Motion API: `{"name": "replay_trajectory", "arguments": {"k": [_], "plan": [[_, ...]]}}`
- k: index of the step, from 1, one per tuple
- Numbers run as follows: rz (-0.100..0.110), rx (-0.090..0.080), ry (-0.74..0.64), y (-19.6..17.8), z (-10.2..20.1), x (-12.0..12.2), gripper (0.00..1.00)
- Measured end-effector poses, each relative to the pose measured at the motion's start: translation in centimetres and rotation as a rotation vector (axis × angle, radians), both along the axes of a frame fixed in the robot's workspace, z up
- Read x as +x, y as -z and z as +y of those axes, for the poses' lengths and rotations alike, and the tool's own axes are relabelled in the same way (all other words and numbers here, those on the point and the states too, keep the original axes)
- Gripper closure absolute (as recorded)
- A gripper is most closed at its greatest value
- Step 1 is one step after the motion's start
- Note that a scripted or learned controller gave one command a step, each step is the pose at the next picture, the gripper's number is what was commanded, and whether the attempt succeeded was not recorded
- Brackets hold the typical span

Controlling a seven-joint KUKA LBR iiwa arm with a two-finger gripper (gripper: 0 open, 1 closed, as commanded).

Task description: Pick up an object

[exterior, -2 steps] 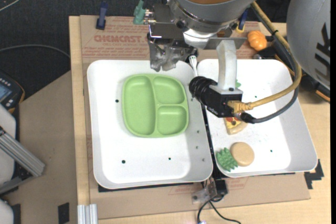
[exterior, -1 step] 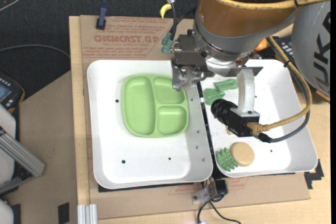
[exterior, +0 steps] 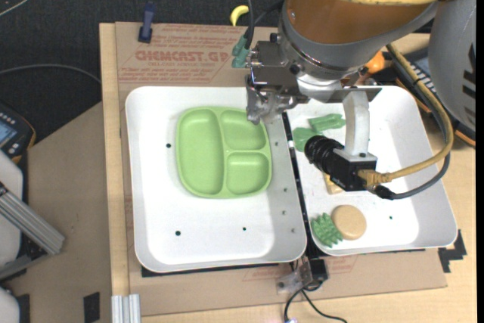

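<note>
Arm comes in from the right w/ its big orange band up top; the gripper (exterior: pixel 261 111) hangs low over the seam between the two white bins, right at the upper-right corner of the green divided plate (exterior: pixel 223 153). Can't tell the tool's state from this angle, the wrist body blocks most of it, and nothing can be seen pinched there. Plate is light green, 3 compartments, lying flat in the left bin (exterior: pixel 151 185), toward its right half. Gripper tip looks to be touching or just above the plate's rim, prob. the upper-right compartment edge, but the view is too steep to be sure. In the right bin (exterior: pixel 420 193): a green flat piece (exterior: pixel 321 125) near the top, partly under a black cylindrical unit w/ white bracket (exterior: pixel 340 159) hanging off the wrist; near the front edge a round tan disc (exterior: pixel 349 222) sits touching a green spiky piece (exterior: pixel 325 231). Bins rest on a cardboard sheet (exterior: pixel 181 49) w/ red print.
</note>
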State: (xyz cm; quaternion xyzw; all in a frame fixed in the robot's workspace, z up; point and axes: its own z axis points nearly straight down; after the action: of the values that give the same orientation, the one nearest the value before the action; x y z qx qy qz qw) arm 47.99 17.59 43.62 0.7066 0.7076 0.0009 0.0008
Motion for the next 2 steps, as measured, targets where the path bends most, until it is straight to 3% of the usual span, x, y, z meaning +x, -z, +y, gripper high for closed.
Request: {"name": "replay_trajectory", "arguments": {"k": [1,2], "plan": [[0.007,-0.002,0.006,2.7,-3.4,-0.1,1.00],[0.011,-0.002,-0.003,10.0,1.8,-0.2,1.00]]}}
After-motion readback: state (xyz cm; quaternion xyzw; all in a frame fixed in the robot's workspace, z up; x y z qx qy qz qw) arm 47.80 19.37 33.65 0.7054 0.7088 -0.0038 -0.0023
